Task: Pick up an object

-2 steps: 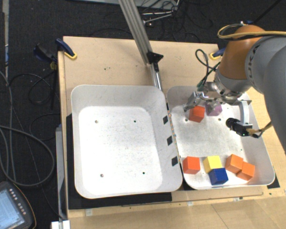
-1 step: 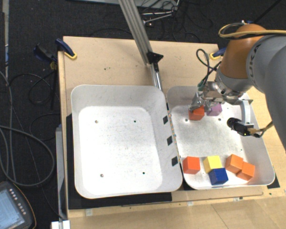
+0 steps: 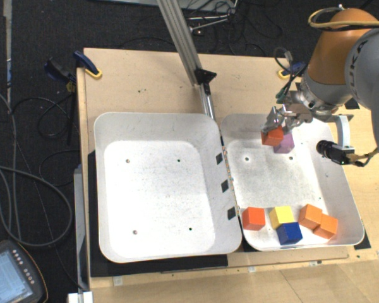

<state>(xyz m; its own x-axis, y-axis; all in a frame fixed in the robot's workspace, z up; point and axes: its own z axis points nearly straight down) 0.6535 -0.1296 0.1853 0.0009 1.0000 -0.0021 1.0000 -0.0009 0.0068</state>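
Observation:
My gripper [image 3: 276, 127] hangs over the far part of the right bin [image 3: 348, 191], reaching in from the upper right. An orange-red block [image 3: 271, 136] sits tilted between its fingertips, and the gripper is shut on it. Right beside that block, touching it in this view, is a purple block [image 3: 286, 142]; whether it rests on the bin floor I cannot tell. Along the bin's near edge lie an orange cube [image 3: 253, 218], a yellow cube [image 3: 282, 216], a blue cube [image 3: 290, 233] and two more orange blocks [image 3: 311, 215] [image 3: 327, 225].
The left bin [image 3: 102, 131] lies beside the right one, with black clips [image 3: 225, 185] on the shared rim. A slanted metal pole [image 3: 177, 30] runs down to the bins' far junction. A tablet [image 3: 9, 276] sits at the lower left, off the bench.

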